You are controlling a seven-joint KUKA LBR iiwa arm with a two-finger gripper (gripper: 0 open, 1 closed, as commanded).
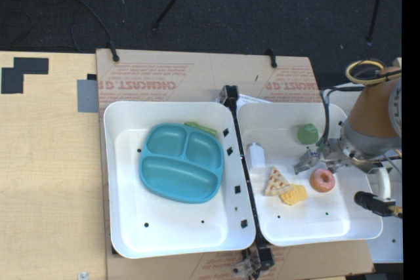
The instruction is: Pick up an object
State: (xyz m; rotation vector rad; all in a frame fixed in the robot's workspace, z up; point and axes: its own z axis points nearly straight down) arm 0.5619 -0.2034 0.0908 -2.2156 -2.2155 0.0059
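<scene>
**Reader:** Where are you, and what do your jaws (314, 160) have hold of?

**Arm:** I reach in from three o'clock, low over the right bin (298, 233). My jaws are spread a little, their metal tips pointing toward nine o'clock. Nothing sits between them. They hang near the middle of the bin, above its white floor; I cannot tell whether the tips touch it.

**Reader:** What lies near them?

**Arm:** A pink doughnut (321, 180) lies just beside my jaws, at about five o'clock from the tips, close under my wrist. A green round object (307, 134) sits at twelve o'clock from the tips, near but apart. At about eight o'clock lie a wedge of toy pizza (275, 181) and a yellow corn cob (293, 194), touching each other. A small white bottle (256, 155) rests at nine o'clock, against the bin's left wall.

**Reader:** And the other bin?

**Arm:** The left bin (131, 233) holds a teal divided plate (182, 162), well apart from me. A thin green thing (202, 128) peeks out from behind the plate's twelve o'clock edge. Both bins stand side by side on a brown cardboard sheet (144, 79) on the counter (46, 174).
</scene>
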